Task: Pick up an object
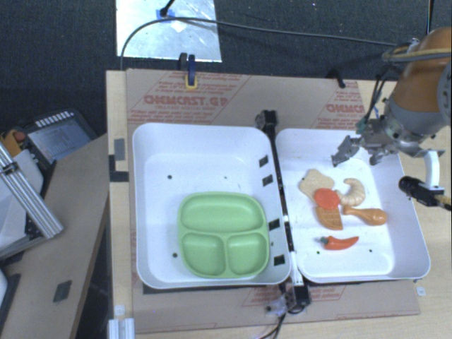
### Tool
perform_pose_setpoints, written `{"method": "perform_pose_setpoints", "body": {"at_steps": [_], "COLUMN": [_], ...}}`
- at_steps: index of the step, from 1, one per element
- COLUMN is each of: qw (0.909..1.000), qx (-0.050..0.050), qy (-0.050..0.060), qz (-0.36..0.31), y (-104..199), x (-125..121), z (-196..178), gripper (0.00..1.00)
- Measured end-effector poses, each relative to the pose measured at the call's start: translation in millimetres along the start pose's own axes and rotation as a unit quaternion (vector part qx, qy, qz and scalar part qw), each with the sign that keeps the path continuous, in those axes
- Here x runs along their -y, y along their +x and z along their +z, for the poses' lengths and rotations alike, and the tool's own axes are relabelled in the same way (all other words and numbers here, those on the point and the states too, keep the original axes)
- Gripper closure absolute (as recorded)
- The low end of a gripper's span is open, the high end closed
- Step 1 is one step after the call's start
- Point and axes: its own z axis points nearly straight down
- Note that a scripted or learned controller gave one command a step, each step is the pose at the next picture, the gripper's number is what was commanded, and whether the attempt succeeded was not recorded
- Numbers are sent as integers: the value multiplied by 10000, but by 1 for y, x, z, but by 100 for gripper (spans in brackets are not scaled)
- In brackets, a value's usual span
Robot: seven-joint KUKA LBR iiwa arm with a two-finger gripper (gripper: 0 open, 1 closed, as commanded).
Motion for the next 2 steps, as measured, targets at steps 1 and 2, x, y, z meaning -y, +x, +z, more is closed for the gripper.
{"method": "perform_pose_setpoints", "body": {"at_steps": [1, 2], "qw": [10000, 10000], "qx": [9, 12], "qy": [-61, -50], "qz": [-12, -4], "y": [0, -4], "x": [-3, -5], "z": [-7, 35], "gripper": [0, 0]}}
